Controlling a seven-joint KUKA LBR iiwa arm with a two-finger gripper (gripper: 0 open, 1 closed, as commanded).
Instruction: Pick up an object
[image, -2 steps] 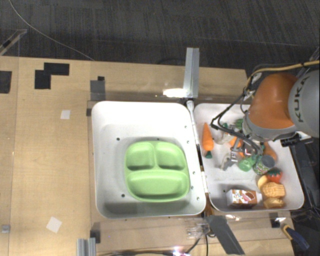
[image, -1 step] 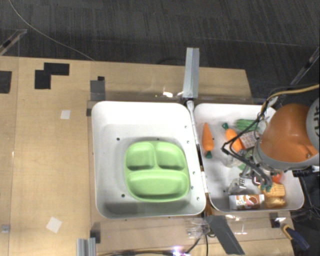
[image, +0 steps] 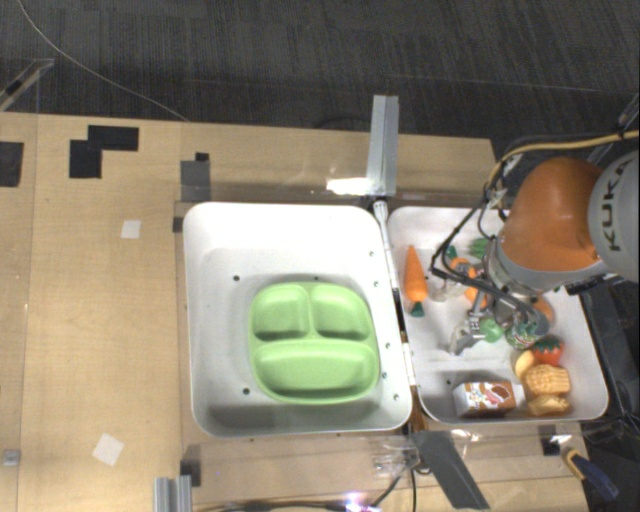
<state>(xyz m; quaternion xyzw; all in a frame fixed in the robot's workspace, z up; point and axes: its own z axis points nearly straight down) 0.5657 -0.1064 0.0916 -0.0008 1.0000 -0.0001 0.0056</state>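
Bins sit side by side at the middle of the camera view, the left bin (image: 205, 300) larger in frame and the right bin (image: 430, 400) reaching toward the right edge. In the left bin a green divided plate (image: 313, 340) lies a little right of centre, with bare white floor all round it, widest on its left and upper sides. The arm (image: 550, 215) enters from the right, its orange band hanging over the upper right part of the right bin, and the gripper (image: 478, 330) points down and to the left near that bin's centre; whether it is apart or together cannot be told, since the metal parts blur into the clutter under them. An orange carrot (image: 414, 280) lies upright in frame along the right bin's left wall, just left of the gripper and apart from it. A brown and white packet (image: 485, 397) rests against the lower wall, below the gripper. At the lower right corner sits a tan waffle-like piece (image: 548, 381), with a red tomato-like item (image: 546, 352) just above it, both to the lower right of the gripper. Small green and orange bits lie partly hidden beneath the wrist. Open floor in the right bin shows between the carrot and the gripper and along the lower left.
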